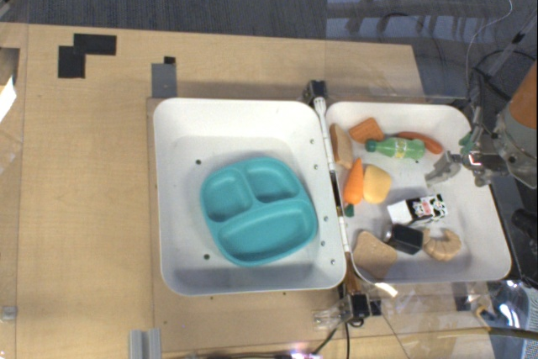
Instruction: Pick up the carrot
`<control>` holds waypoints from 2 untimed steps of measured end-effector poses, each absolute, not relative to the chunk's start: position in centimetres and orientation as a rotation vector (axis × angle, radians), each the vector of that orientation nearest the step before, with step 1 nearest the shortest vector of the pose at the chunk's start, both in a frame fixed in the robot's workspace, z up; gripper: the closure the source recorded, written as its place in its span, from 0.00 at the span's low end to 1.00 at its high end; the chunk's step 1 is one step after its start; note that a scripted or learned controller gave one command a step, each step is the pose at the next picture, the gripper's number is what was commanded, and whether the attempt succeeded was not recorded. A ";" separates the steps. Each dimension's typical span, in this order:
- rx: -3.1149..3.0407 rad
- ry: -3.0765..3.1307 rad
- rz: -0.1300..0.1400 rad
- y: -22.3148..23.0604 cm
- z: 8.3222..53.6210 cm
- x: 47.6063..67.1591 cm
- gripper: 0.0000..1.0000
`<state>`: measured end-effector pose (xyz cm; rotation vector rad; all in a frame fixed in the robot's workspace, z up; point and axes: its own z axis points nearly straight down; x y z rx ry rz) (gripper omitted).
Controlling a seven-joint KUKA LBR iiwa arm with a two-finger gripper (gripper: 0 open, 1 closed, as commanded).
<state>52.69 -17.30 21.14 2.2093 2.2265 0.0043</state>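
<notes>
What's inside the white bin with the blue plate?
The left bin holds just the teal divided tray, lying flat with nothing in its three compartments. Whatever bin floor lies beneath the tray is covered, so I can't see it.

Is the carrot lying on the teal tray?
No, the carrot lies in the right bin, against its left wall beside a yellow item; the teal tray sits in the left bin.

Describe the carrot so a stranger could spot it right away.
Look in the right bin, along its left wall next to the divider. The carrot lies there, an orange cone with a green stub at its lower end, touching a yellow fruit. Its neighbours lack that tapered shape and green tip.
</notes>
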 end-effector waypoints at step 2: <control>2.349 2.061 0.003 -9.0 9.0 56.2 0.00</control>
